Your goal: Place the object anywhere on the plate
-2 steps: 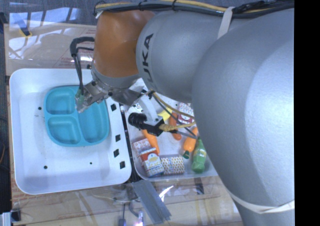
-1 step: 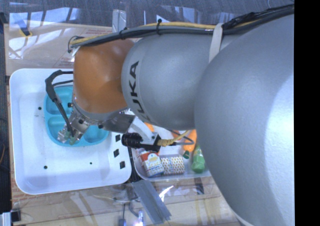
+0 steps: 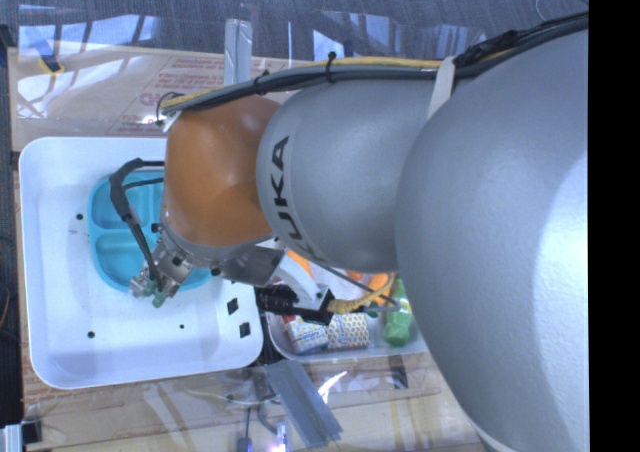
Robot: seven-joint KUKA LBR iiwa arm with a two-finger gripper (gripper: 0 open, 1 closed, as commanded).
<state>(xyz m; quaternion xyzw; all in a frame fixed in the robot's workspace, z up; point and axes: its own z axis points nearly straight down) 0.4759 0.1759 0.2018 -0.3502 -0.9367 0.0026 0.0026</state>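
While the arm's bulk covers much of the bench, the gripper [image 3: 155,290] shows at the lower edge of the blue divided plate [image 3: 108,230], which lies in the left white bin [image 3: 50,270]. Whether the tool is spread or closed cannot be told — it is small, dark and partly hidden under the orange wrist band [image 3: 215,175]. A small greenish shape sits at its tip, but I cannot say if that is the object or part of the tool, nor whether anything is gripped.

The main risk, as I judge it, is position: the tip hovers right at the plate's rim, so a release here could drop the piece onto the bin floor beside the plate, or let it roll off the raised edge. Should nothing be held, the release would do nothing. The right bin [image 3: 300,345] holds the remaining clutter — a checkered packet [image 3: 348,330] and a green item [image 3: 400,320] among it.
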